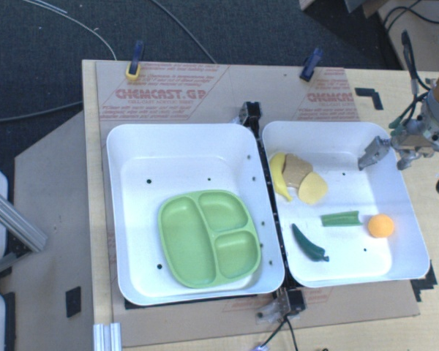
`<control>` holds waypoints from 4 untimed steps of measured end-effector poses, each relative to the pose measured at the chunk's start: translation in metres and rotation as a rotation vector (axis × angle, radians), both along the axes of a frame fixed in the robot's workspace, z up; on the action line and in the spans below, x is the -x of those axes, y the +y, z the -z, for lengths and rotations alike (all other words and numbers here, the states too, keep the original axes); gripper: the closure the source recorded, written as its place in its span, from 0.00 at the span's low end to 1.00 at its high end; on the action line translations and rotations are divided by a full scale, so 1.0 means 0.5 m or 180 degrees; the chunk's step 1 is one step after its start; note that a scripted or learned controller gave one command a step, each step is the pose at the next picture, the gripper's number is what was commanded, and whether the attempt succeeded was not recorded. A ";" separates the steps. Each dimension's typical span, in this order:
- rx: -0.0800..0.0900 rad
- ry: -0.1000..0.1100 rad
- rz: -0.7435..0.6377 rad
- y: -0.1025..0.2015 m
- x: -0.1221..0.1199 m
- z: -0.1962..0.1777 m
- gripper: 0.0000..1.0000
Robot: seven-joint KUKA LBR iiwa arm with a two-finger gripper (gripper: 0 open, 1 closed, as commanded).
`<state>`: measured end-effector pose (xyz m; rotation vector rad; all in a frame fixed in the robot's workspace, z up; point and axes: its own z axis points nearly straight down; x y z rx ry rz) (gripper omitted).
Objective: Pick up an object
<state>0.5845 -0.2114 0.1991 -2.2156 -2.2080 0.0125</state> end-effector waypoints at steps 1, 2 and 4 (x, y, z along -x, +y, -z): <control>0.0012 -0.0045 -0.0012 0.001 -0.007 -0.016 0.00; 0.0007 -0.0029 -0.0009 -0.002 -0.007 0.070 0.00; 0.0006 -0.0030 -0.0011 -0.001 0.003 0.234 0.00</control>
